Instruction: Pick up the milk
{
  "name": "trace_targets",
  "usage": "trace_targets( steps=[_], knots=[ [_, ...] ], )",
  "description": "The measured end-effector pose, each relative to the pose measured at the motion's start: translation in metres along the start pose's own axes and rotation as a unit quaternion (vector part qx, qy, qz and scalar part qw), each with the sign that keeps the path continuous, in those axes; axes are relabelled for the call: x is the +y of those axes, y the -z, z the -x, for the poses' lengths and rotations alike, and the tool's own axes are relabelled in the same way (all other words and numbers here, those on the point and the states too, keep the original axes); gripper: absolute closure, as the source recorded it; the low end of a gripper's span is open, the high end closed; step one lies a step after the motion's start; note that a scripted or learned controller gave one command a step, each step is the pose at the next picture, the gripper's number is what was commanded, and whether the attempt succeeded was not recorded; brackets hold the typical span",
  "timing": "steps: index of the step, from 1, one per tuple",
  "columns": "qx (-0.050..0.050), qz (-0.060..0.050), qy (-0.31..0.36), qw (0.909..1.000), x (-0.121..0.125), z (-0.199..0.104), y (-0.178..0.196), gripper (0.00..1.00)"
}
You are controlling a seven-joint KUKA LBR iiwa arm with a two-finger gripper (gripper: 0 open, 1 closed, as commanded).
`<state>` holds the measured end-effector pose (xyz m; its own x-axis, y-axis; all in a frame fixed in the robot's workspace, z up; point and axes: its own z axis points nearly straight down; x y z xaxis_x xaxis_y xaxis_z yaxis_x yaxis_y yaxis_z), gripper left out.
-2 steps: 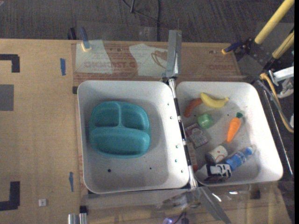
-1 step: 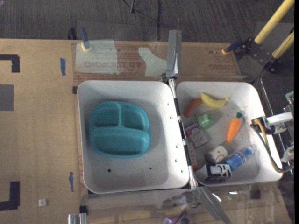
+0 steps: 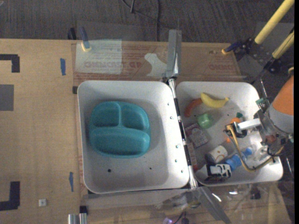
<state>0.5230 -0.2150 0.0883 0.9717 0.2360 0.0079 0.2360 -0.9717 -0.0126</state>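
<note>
Clutter is the chief hazard for this pick. What I take to be the milk (image 3: 219,170), a small white-and-black carton, lies in the right bin (image 3: 247,88) close to its lower wall in the camera view, toward the corner nearest the left bin (image 3: 88,90). A white cup (image 3: 217,151) sits just above it and a blue piece (image 3: 233,162) is just beside it on the right, perhaps touching; the view is too coarse to be sure. The gripper (image 3: 268,146) hangs over the right side of the same bin, apart from the carton, with the blue piece between them. Whether it is spread apart or closed cannot be told from here, and nothing is visibly held. Because the carton is hemmed in, a descent that is slightly off could close on the cup or the blue piece instead, or take two things at once. The bin wall is close too, so a low approach from that side may strike the rim or pin the carton against it. The carton seems to lie on its side, so a shallow grip could let it slide out on the lift. The banana (image 3: 213,100), the green fruit (image 3: 204,121) and a small patterned packet (image 3: 198,136) lie further up the bin and look safely out of the way, as does the teal divided plate (image 3: 120,128) in the left bin.
</note>
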Motion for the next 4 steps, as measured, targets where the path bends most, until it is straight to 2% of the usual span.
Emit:
trace_targets(
  steps=[1, 2, 3, 4],
  knots=[
    [-0.003, 0.001, 0.001, 1.0000, 0.001, 0.002, 0.009, 1.00],
    [-0.004, 0.005, 0.049, 0.9988, -0.007, -0.084, 0.091, 1.00],
    [-0.004, 0.006, -0.016, 0.9998, -0.027, -0.117, 0.148, 1.00],
    [-0.005, 0.005, -0.019, 0.9998, -0.043, -0.076, 0.176, 1.00]
  ],
)
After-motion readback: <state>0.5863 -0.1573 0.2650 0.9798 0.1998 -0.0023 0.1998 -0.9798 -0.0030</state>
